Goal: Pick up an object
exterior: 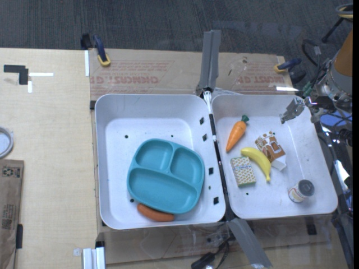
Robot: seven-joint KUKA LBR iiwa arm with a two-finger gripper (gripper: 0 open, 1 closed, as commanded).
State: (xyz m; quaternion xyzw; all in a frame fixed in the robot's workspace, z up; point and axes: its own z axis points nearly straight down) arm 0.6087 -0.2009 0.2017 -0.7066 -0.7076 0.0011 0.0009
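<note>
Over the right bin's [331,206] far right corner, the end effector [293,112], grip state unclear, carrot [236,134] nearby.

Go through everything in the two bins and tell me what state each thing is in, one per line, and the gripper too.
Teal plate: flat, face up, left bin, compartments bare.
Sausage: lying partly under the plate's front edge.
Carrot: lying down, right bin.
Banana: lying on its side.
Green box: lying flat.
Brown-and-white packet: lying flat.
Small can: tipped on its side.
Gripper: above the right bin's far corner, holding nothing.
</note>
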